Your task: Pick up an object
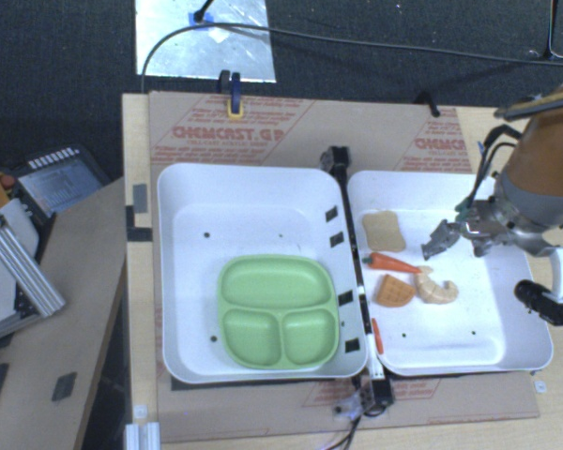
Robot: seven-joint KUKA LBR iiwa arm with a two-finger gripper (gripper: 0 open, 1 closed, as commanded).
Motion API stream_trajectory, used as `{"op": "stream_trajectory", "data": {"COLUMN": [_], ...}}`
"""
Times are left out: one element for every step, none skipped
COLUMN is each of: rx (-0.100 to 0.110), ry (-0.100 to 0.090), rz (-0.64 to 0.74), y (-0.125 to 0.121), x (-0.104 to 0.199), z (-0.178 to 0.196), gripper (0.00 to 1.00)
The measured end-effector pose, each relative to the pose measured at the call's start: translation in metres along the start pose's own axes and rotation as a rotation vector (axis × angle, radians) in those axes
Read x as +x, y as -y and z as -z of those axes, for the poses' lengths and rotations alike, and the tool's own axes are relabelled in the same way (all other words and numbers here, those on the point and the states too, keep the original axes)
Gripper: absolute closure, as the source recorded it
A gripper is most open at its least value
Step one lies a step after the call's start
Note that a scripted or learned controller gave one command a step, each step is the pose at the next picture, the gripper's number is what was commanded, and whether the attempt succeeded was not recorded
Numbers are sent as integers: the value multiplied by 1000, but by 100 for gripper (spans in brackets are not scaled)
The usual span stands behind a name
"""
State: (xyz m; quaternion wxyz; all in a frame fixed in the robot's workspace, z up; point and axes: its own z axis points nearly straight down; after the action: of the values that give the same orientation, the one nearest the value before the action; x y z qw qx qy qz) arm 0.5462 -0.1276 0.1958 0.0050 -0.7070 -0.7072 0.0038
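Observation:
In the right bin [507, 340] lie several food pieces. A tan bread slice [383, 230] rests at the back left. In front of it lies an orange carrot [394, 263], then an orange waffle-like piece [394, 292] and a pale curled pastry [438, 292] beside it. My gripper [441, 240] hangs over the middle of this bin, just right of the carrot and above the pastry, pointing down and to the left. Nothing shows in its grasp.
The left bin [197, 195] holds a green divided plate [277, 309]. A thin red piece [377, 335] lies by the divider between the bins. The arm's orange band [544, 148] looms over the right bin's far right. A black clamp [336, 157] sits behind the bins.

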Motion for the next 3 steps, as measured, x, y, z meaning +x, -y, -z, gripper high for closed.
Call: {"op": "stream_trajectory", "data": {"rx": [-14,-10,-11], "ry": [2,1,1], "rz": [3,1,1], "y": [-3,2,8], "x": [0,7,-1], "z": [7,-39,-93], "gripper": [0,0,0]}}
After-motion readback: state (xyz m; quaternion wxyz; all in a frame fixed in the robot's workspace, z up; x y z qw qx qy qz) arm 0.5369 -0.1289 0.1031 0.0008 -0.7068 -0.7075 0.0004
